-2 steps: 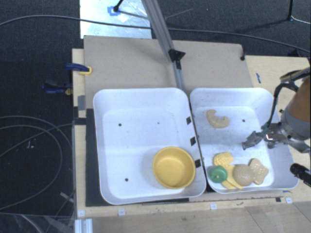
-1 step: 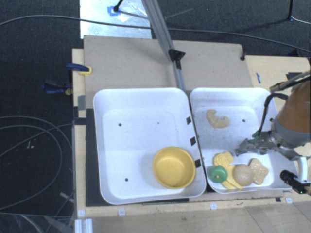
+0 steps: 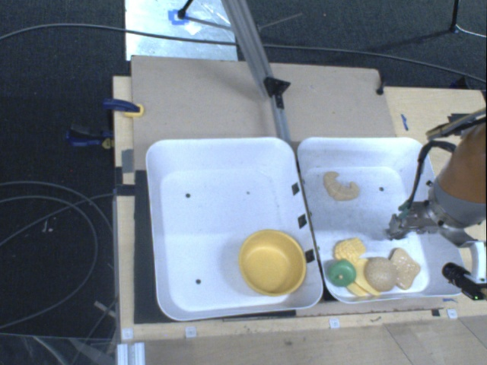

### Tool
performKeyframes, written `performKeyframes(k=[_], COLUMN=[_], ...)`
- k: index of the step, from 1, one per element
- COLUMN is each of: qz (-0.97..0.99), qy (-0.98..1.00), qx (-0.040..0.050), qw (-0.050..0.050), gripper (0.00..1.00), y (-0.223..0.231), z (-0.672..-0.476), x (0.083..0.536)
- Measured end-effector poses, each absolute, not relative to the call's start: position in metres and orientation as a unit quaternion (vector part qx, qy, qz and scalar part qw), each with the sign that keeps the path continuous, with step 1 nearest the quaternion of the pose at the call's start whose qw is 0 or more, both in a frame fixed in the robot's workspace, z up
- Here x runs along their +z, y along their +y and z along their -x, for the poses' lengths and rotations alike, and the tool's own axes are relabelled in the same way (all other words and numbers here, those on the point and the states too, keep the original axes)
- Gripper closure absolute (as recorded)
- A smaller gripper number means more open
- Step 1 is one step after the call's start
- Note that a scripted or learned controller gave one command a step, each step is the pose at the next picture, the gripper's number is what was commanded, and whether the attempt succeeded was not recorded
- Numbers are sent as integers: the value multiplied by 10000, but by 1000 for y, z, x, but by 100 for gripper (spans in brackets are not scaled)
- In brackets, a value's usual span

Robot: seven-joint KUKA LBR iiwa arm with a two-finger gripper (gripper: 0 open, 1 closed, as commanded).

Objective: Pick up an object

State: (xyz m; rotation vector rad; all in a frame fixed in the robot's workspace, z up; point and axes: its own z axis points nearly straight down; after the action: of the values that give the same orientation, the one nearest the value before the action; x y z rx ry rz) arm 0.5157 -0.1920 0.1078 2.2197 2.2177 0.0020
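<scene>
Over the right bin [image 3: 358, 149] — pincer [image 3: 399, 227] above toy food [image 3: 380, 272], grip state unclear, touching nothing visibly

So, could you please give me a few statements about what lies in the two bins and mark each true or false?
1. The yellow bowl sits in the left bin. True.
2. The green toy lies in the left bin. False: it lies in the right bin, near its front edge.
3. The curved tan piece lies apart from the other toys. True.
4. The gripper is over the left bin. False: it is over the right bin.
</scene>
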Motion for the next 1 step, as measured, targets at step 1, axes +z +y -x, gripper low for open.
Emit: performKeyframes(k=[1], qz=[-7053], qy=[7089], qx=[18], qw=[37], gripper=[100], y=[-188], z=[-515], x=[171])
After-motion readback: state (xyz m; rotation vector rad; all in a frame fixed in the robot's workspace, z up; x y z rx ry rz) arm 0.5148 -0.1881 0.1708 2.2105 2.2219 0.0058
